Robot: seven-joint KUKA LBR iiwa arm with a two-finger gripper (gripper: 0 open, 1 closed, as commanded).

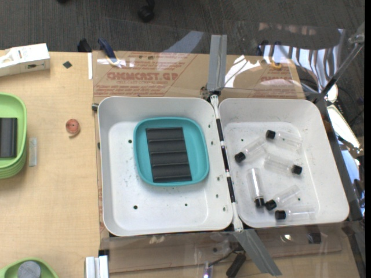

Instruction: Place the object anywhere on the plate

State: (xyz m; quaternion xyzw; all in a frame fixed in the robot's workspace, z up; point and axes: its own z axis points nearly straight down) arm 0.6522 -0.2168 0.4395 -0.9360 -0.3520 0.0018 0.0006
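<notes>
A stack of light green plastic trays (11,135) is running off the left edge, only its right part showing. A round green and grey lid (28,269) is being cut by the bottom edge. The clear plastic vials with black caps (255,185) are blending into the white right-hand bin (324,155), their outlines staying hard to trace.
</notes>
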